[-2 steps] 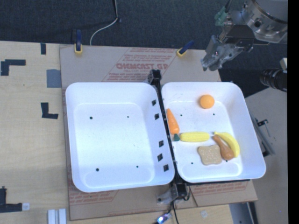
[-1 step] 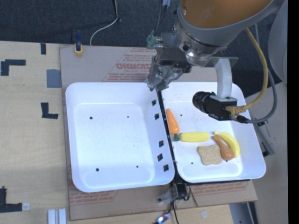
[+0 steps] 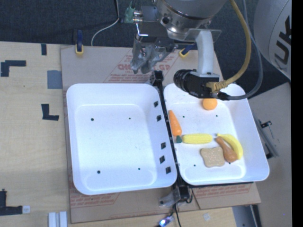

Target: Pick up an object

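Grey metal gripper (image 3: 146, 60) hangs above the far rim of the left bin (image 3: 75, 96), and honestly I can't tell how it's set from this angle. All the objects sit in the right bin (image 3: 253, 122), well off to its lower right: orange ball (image 3: 209, 104), carrot (image 3: 174, 123), corn cob (image 3: 197, 138), banana (image 3: 234, 145), sausage (image 3: 227, 150), bread slice (image 3: 212, 157).

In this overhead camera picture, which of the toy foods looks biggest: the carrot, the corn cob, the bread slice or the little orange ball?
1. Carrot and corn cob: similar length, too close to rank.
2. Bread slice: shorter but broader.
3. Orange ball: clearly smallest.
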Tool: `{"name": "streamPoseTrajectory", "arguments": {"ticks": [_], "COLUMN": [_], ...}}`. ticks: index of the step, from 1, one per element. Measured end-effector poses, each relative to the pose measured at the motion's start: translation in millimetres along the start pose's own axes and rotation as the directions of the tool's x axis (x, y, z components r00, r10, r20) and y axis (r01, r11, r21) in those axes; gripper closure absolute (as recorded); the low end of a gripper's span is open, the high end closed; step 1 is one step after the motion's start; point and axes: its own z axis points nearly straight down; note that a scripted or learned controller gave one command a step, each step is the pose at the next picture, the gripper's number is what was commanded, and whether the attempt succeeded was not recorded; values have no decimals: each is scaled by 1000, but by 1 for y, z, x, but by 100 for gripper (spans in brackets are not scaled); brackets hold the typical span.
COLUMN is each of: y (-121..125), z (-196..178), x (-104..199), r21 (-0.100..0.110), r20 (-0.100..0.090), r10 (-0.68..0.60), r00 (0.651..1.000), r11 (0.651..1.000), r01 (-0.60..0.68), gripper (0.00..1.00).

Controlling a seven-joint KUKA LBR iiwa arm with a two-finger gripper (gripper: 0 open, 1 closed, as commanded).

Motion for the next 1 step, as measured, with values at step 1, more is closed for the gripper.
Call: {"name": "streamPoseTrajectory", "arguments": {"ticks": [1], "y": [74], "z": [4], "x": [-19], "r21": [3], "r20": [4], "r10": [8], "r00": [1000], "r11": [1000], "r01": [-8], "gripper": [100]}}
